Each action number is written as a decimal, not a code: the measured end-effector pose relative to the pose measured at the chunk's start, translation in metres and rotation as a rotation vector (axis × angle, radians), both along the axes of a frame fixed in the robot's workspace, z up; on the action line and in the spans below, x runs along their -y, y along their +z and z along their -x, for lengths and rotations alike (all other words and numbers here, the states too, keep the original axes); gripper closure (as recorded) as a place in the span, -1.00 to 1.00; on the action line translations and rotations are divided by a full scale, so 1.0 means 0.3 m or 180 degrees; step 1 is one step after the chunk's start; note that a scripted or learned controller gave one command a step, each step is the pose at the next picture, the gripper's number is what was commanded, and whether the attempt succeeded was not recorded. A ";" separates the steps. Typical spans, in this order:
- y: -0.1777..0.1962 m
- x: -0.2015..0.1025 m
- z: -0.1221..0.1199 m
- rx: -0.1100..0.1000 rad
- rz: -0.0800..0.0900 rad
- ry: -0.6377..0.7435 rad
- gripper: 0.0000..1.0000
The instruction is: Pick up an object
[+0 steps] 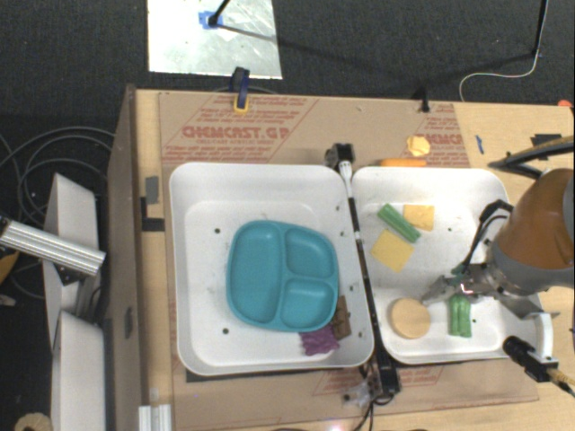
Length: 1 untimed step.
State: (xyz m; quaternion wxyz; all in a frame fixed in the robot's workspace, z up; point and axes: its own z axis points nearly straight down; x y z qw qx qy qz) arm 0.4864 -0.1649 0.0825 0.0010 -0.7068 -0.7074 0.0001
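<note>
White bins side by side on bench. Left bin [193,241]: teal divided plate [283,275] near centre, purple scrap [316,340] and brown piece [341,320] at near right corner, touching plate edge.

Right bin [490,187]: green stick [397,223] and small yellow block [419,215] touching at far side; larger yellow block [392,250] just near of them; tan disc [410,318] at near left; green block [460,316] near centre of near side.

Gripper [458,287] low in right bin, directly over far end of green block, just right of disc. Finger state not readable; cannot tell open or closed. Nothing seen held.

Likely target: green block, lying flat on bin floor, long axis near-to-far.

Risks, as judged:
- Off-centre closure on block's far end; block may pivot or slip out on lift.
- Disc close on left; a finger could strike or drag it.
- Near wall of bin close by; block may be pushed against it rather than grasped.
</note>
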 end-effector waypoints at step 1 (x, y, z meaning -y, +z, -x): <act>0.043 0.004 -0.006 0.0022 0.0012 -0.0003 1.00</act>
